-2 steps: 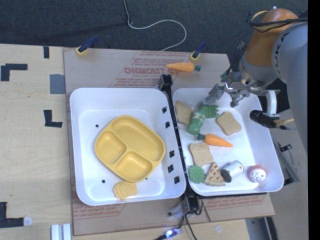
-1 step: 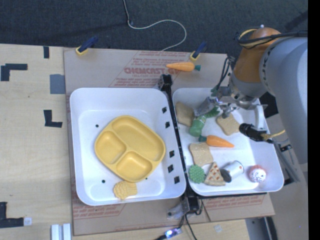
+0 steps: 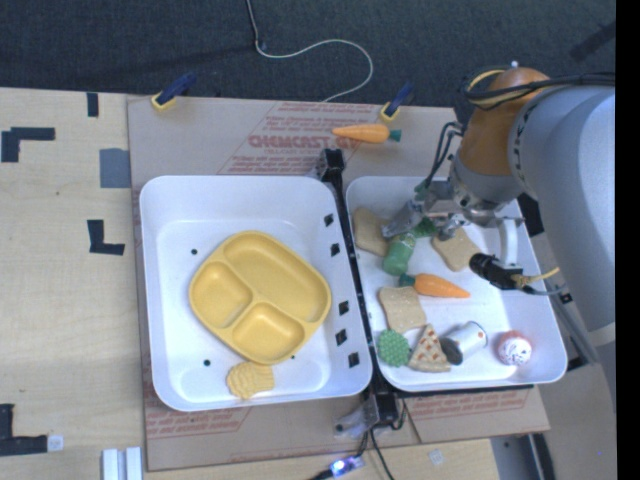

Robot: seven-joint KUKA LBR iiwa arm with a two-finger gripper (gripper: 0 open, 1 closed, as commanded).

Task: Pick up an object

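Tool [image 3: 425,218] state unclear, over green cup [image 3: 398,256]; bread [image 3: 368,232], carrot [image 3: 440,286] crowding.

My right bin [image 3: 548,368] is crowded: a green cup [image 3: 398,257], a carrot [image 3: 441,287], bread [image 3: 401,308] and a pizza slice [image 3: 429,350] lie close together. In the left bin [image 3: 160,268] a yellow tray [image 3: 260,295] takes the middle; its far corners give free room.

Both bins [image 3: 160,268] are white — the left one bears a yellow tray [image 3: 260,293]. An orange carrot [image 3: 440,287] and a green cup [image 3: 398,256] lie in the right bin — the arm [image 3: 560,148] is grey, banded orange.
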